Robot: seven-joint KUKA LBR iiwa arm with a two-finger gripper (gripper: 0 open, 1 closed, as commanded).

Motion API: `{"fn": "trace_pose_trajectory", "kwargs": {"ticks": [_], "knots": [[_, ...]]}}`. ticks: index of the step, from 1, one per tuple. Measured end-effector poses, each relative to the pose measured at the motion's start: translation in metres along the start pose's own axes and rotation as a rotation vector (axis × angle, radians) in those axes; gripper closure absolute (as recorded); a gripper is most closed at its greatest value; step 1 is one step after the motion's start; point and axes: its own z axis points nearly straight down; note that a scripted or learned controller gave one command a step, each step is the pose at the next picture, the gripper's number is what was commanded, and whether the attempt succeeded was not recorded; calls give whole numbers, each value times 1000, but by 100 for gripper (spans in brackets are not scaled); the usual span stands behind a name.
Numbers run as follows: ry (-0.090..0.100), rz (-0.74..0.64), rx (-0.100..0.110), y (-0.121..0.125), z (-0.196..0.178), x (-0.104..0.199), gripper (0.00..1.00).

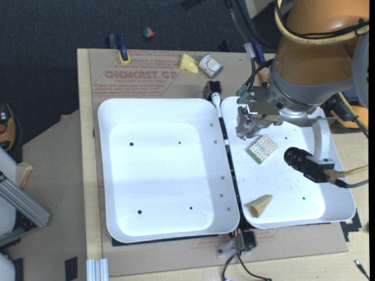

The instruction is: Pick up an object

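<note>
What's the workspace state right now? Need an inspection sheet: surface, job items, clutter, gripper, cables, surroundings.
Surface: left bin and right bin, white, side by side on a brown board with red print.
Job's things: patterned packet and tan cone lie apart in the right bin.
Clutter: yellow scrap and small box on the board behind the bins.
Grippers: gripper over the right bin's rear left part, close beside the patterned packet; grip cannot be told.
Cables: black cables run down beside the arm; another cable at the board's front edge.
Surroundings: dark carpet, one small coloured thing on it; blue clamp on the board's rear edge.
</note>
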Motion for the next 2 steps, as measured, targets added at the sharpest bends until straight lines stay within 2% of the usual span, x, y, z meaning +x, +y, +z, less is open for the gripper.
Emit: {"fn": "trace_pose_trajectory", "kwargs": {"ticks": [1, 2], "knots": [[3, 3, -30, -28, -147, 13, 100], [-1, -7, -2, -30, -72, 137, 100]]}}
